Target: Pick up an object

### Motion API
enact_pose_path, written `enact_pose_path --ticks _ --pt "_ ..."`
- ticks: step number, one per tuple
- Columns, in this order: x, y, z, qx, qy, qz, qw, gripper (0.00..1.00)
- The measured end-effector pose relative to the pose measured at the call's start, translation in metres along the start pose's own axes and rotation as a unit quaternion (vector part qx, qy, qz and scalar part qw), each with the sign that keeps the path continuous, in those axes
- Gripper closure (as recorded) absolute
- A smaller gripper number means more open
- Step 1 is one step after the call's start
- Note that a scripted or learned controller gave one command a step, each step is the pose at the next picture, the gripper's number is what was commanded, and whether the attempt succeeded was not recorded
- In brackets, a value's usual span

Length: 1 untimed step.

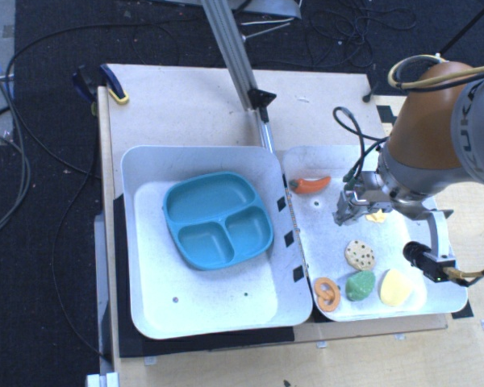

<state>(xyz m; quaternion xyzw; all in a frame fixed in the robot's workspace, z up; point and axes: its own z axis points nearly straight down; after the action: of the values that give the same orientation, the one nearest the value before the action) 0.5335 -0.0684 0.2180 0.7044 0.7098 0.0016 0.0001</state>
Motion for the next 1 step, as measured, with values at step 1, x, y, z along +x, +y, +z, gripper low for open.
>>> enact_pose_path --ticks 1 --pt "0.0453 0.0076 -0.008 0.0 0.0 0.0 1.0 1.0"
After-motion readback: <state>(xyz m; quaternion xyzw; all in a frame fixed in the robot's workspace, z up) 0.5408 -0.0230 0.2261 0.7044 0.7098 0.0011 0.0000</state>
